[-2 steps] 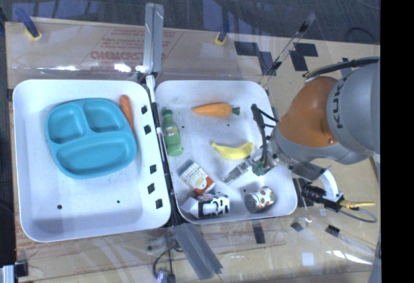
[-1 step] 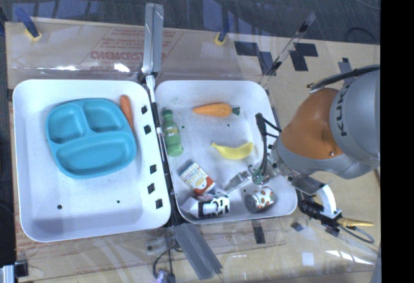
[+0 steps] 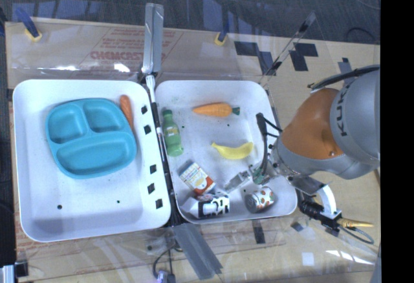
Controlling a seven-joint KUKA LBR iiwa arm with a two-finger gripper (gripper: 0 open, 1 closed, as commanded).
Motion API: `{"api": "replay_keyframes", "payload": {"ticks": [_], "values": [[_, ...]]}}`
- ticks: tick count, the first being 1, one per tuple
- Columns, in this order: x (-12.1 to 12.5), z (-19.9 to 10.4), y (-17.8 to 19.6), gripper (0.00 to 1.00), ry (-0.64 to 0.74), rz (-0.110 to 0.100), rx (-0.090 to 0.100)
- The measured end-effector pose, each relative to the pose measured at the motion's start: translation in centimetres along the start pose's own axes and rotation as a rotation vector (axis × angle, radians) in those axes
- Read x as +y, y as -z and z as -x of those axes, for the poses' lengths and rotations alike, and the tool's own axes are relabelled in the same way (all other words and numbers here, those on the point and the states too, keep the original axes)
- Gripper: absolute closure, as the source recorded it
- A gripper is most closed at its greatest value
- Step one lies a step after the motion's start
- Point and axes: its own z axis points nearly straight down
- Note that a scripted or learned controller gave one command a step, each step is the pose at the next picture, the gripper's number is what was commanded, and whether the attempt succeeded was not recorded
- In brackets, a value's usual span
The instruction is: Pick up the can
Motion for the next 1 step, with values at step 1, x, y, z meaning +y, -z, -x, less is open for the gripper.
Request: {"api": "replay_keyframes", "payload": {"ticks": [1], "values": [[0.04, 0.02, 0.98, 1.00, 0.004, 0.000, 0.001]]}}
